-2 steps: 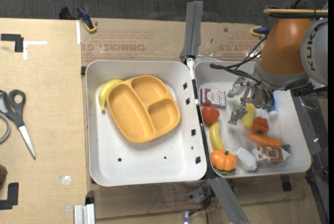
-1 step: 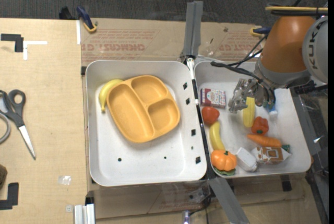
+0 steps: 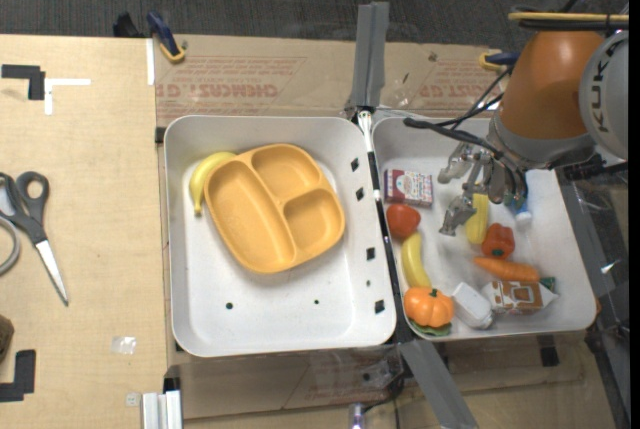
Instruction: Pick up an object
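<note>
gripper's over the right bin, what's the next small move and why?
Probably lower straight down. The gripper hangs over the right bin, with a small yellow item just under it and a red pepper beside that. Nothing shows between its fingers, so a short descent onto the yellow item seems the likeliest step.

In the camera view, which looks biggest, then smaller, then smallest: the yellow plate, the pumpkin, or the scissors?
From largest to smallest, as they look in the camera view:
1. The yellow plate, by far the biggest.
2. The scissors on the bench.
3. The pumpkin, the smallest.
</note>
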Robot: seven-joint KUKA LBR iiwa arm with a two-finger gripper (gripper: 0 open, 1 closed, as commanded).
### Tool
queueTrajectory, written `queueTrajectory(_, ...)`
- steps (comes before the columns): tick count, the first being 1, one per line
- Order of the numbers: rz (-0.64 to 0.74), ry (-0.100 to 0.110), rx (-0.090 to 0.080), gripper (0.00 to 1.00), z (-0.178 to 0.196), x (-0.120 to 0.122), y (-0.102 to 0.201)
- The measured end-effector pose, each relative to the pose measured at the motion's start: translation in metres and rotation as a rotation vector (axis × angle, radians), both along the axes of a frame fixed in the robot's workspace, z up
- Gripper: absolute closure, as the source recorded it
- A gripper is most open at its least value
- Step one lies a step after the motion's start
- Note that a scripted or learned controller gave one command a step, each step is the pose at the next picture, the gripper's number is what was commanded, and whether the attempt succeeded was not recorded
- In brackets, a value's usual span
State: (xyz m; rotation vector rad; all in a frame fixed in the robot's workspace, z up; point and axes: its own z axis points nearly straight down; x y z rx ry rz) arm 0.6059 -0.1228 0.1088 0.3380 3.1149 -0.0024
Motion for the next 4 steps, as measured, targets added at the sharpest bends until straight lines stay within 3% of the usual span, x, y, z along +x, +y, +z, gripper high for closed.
queueTrajectory(1,0.002,-0.003,-0.001,1.0,0.009,0.001,0.0)
queueTrajectory(2,-0.275,0.01,0.003,1.0,-0.019,-0.057,0.02)
queueTrajectory(3,-0.274,0.01,0.003,0.0,-0.019,-0.057,0.02)
queueTrajectory(4,-0.328,0.009,0.003,0.0,-0.019,-0.113,0.015)
